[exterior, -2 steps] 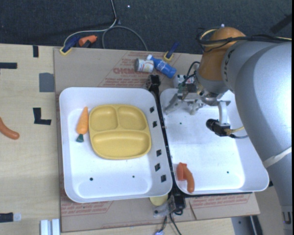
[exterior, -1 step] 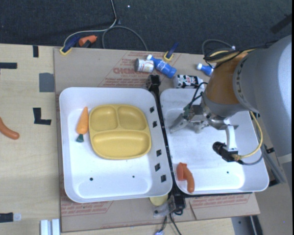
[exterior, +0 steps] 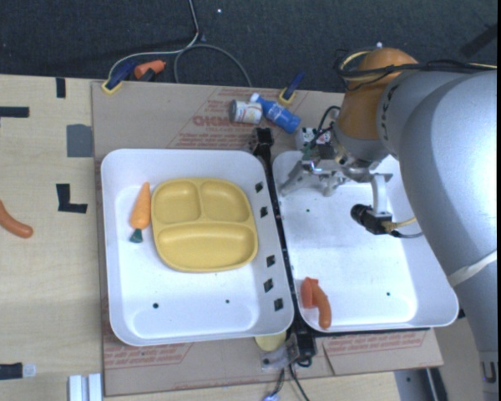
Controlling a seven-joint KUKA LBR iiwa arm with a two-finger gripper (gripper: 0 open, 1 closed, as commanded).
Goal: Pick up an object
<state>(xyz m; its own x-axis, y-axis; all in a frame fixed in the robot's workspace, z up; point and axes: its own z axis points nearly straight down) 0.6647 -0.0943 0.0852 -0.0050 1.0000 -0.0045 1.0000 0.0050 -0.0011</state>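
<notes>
Whether the fingers (exterior: 305,174) are open I cannot tell; well away from them, in the right bin's (exterior: 401,299) near corner, lies the small orange toy (exterior: 317,299), likely light, slick plastic, best pinched across its middle.

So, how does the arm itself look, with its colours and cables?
The arm is thick, rounded and light grey, with an orange band above the wrist. Below the band sits a metallic gripper of silver parts, with thin wires around it. A small black piece hangs beside it on a cable.
</notes>
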